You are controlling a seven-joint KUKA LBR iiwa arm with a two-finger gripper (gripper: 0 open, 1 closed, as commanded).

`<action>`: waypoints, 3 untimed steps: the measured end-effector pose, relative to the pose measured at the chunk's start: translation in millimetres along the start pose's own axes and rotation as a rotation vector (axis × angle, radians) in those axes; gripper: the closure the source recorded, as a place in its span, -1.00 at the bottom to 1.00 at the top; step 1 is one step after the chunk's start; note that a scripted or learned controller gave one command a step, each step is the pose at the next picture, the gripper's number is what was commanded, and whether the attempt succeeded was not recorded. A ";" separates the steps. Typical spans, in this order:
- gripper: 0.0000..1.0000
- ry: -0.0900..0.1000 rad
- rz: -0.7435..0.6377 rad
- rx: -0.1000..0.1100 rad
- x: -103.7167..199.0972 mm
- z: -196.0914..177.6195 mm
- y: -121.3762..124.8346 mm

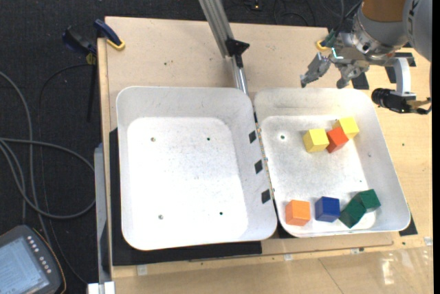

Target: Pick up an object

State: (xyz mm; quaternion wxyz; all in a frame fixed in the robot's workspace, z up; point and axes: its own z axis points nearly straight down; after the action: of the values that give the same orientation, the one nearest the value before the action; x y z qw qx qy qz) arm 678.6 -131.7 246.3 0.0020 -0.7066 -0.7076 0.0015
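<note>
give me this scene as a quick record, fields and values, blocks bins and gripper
bins: left bin and right bin, side by side
upper cluster, right bin: yellow block, red block, second yellow block
near-edge row, right bin: orange block, blue block, two green blocks
gripper: above the right bin's far edge, nothing between its fingers
gripper fingers: spread apart
task state: no block picked up yet
</note>
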 end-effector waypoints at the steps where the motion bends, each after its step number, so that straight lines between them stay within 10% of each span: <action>1: -1.00 -0.001 -0.001 -0.003 0.0 -2.4 0.3; 3: -1.00 -0.001 0.001 0.000 14.0 98.7 -8.7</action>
State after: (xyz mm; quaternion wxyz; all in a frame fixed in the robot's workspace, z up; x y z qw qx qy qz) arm 669.4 -117.7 147.6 0.0016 -0.7068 -0.7074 0.0017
